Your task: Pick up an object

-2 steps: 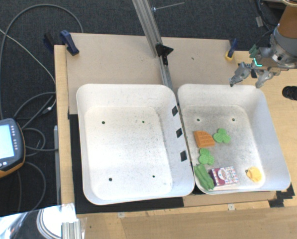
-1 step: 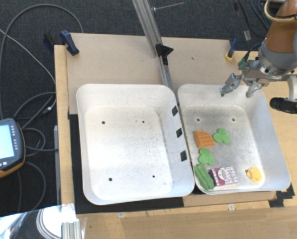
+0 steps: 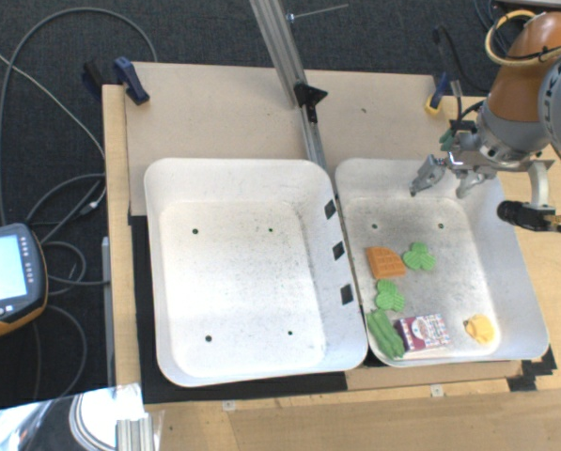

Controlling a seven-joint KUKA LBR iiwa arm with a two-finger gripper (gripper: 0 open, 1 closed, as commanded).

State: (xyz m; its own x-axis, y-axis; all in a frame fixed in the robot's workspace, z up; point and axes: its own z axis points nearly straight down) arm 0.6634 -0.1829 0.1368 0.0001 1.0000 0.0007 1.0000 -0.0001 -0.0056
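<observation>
Camera view: best done by picking one target and committing to it. Orange block (image 3: 386,262) a fair choice, lying flat near the middle of the right bin (image 3: 506,252), though the green clover (image 3: 419,257) sits just beside it on the right. Yellow piece (image 3: 480,328) also tempting, well apart from the rest, but close to the bin's near right corner, where the wall may foul a finger. Worth avoiding the cluster at the near edge: second clover (image 3: 389,297), green strip (image 3: 385,334) and pink packet (image 3: 424,332) packed together, the strip touching the packet. Needs a move from the far end of the bin toward the near side, then a straight descent with the fingers straddling the target across its narrow side, closing only once low enough to reach its sides. Risk, by judgement: nudging a neighbour or closing on air above a flat, thin piece.

Gripper (image 3: 443,178) hanging over the far part of the right bin, well apart from every object. Fingers spread apart, pointing down and left, nothing between them, touching nothing visible. Left bin (image 3: 167,181) alongside.
</observation>
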